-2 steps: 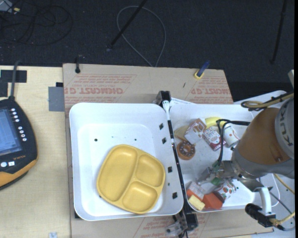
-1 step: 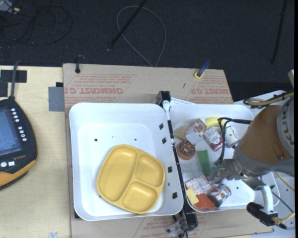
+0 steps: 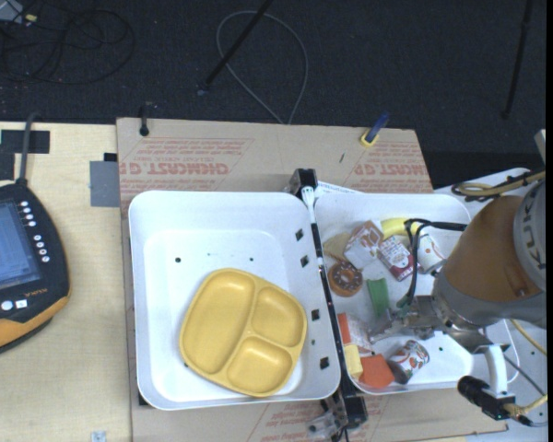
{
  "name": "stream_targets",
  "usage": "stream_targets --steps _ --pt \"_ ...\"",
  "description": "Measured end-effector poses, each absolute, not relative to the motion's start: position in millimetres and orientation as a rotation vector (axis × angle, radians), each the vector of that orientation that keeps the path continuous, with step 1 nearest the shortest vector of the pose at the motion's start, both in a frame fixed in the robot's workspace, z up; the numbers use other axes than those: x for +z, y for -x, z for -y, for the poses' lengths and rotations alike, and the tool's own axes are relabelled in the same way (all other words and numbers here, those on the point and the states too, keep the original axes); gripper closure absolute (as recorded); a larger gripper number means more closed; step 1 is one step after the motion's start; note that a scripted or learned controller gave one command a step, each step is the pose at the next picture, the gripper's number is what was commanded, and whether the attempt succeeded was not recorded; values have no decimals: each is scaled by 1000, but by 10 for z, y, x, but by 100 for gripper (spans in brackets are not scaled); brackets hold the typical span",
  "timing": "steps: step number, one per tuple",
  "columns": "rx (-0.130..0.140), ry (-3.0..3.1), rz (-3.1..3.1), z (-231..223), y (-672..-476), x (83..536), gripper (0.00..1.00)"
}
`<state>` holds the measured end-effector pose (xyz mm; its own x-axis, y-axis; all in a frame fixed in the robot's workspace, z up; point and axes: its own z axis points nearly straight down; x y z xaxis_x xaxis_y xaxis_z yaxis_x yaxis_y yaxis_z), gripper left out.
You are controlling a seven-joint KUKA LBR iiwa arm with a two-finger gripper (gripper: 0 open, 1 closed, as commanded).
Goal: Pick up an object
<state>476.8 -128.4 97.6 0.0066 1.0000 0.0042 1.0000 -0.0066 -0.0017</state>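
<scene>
The right bin (image 3: pixel 447 212) holds a heap of small objects: a chocolate doughnut (image 3: pixel 345 279), a green block (image 3: pixel 376 295), a brown-and-white packet (image 3: pixel 362 242), a red-and-white packet (image 3: pixel 396 256), a yellow piece (image 3: pixel 394 226), an orange-red block (image 3: pixel 376 372) and a small brown-and-white can (image 3: pixel 409 357). My gripper (image 3: pixel 394 322) reaches down into this bin from the right, just below the green block and above the can. The orange band and grey wrist (image 3: pixel 487 265) cover the bin's right side. I see nothing clearly between the fingers.
The left bin (image 3: pixel 166 219) holds a yellow three-part tray (image 3: pixel 242 331). A black divider (image 3: pixel 315 284) runs between the bins. A teach pendant (image 3: pixel 14 261) lies at the far left on the bench. Cables lie beyond the cardboard sheet.
</scene>
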Motion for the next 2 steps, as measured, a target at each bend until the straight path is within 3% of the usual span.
stream_targets --steps 1,2 --pt "-1 2217 2225 1128 -5448 877 0" --pt "-1 2217 2217 1132 -5430 978 100"
